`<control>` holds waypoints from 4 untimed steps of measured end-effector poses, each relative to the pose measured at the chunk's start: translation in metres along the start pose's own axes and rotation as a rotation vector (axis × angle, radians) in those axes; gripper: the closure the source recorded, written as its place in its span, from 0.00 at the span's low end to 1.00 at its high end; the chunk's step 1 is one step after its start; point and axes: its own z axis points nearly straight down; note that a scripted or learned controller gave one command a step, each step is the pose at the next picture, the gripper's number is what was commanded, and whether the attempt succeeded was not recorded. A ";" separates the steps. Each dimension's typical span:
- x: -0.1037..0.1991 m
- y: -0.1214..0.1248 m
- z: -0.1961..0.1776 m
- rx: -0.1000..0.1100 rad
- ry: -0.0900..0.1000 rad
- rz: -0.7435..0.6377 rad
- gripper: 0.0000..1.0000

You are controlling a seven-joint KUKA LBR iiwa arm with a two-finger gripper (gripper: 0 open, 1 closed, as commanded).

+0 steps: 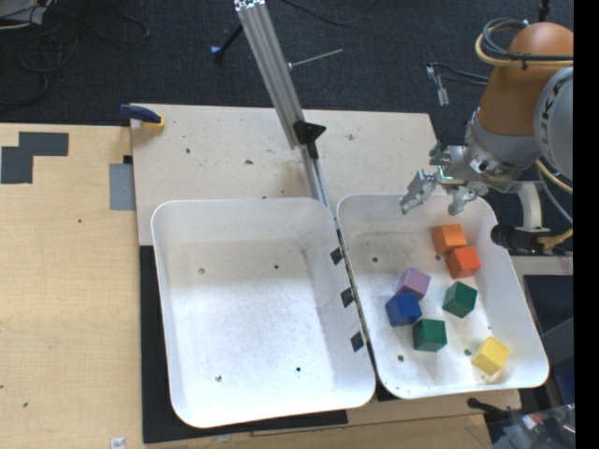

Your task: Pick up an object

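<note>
Pincer (438,193) open, gripping nothing, above the bin's far edge; orange cube (449,238) just below me — descend next.

Seven small solid-coloured cubes lie scattered in the right-hand white bin (524,363), all below the pincer (438,193), which hangs over the bin's far edge. Nearest to it is the orange cube (449,238), just beneath its fingers and slightly right. The red-orange cube (462,262) touches that one on its lower right. Further down sit the purple cube (414,282) and the blue cube (403,308), pressed together. The dark green cube (460,299) lies to their right, another green cube (430,334) below, and the yellow cube (490,355) farthest off, tilted.
</note>
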 end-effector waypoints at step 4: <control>0.004 -0.003 0.102 -0.004 -0.001 0.002 1.00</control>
